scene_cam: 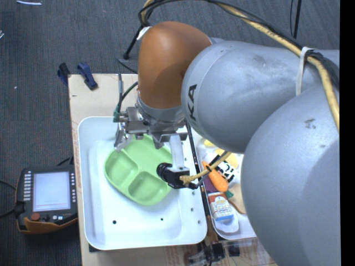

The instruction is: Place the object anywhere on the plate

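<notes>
Bulky grey arm [266, 93], glossy orange band [166, 60], black letters "KA" [191, 101], yellow and black cables [233, 10] along top.

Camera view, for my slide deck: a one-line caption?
Claw hovers over the green plate in the left bin.

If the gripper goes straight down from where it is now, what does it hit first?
Most likely the green divided plate in the left bin; the gripper hangs over the plate's upper edge, though depth is hard to judge.

A robot lab: teach pendant [47, 197] on dark carpet, cabled arm [249, 110]
</notes>
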